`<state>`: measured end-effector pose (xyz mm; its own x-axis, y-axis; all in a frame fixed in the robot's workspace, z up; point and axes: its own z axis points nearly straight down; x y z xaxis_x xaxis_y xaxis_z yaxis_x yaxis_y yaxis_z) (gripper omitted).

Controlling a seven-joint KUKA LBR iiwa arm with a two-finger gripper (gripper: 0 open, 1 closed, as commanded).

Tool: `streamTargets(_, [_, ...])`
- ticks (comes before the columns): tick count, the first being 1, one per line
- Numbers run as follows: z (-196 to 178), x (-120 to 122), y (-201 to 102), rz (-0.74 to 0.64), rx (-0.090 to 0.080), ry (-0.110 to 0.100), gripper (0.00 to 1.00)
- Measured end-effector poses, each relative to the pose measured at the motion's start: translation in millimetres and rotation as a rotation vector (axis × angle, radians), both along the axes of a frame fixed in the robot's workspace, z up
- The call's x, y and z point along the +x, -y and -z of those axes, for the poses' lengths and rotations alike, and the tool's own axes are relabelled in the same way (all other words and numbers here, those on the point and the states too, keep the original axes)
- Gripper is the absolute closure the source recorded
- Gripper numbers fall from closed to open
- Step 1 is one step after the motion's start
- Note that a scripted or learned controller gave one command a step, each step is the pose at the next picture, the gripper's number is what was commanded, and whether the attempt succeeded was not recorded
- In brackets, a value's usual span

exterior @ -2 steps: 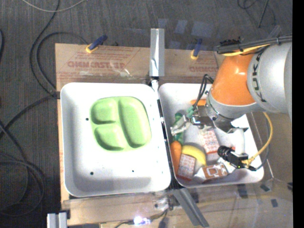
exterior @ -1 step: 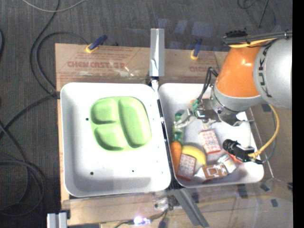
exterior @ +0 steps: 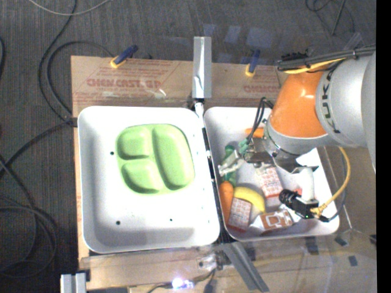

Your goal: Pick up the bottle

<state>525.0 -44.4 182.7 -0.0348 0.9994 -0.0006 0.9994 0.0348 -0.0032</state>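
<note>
In the right bin (exterior: 211, 140), a white bottle-like object (exterior: 307, 177) lies near the right wall, partly hidden by the arm. The arm's orange band (exterior: 297, 110) hangs over the back of this bin. Below the band, my gripper (exterior: 243, 155) reaches down to the bin's left side, over a small green and silver item (exterior: 231, 159). The gripper stands well to the left of the white bottle and apart from it. A black fitting with a yellow cable (exterior: 297, 202) sits just in front of the bottle.
The right bin also holds an orange carrot (exterior: 226, 195), a yellow fruit (exterior: 248, 195), a red-and-white packet (exterior: 240, 212), a white-and-red carton (exterior: 267, 177) and a brown box (exterior: 278, 220). A green divided tray (exterior: 156, 157) lies in the left bin (exterior: 98, 224).
</note>
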Motion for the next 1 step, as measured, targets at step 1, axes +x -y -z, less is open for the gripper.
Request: streamTargets(1, [74.6, -5.0, 62.1, -0.250, 0.003, 0.001, 0.00])
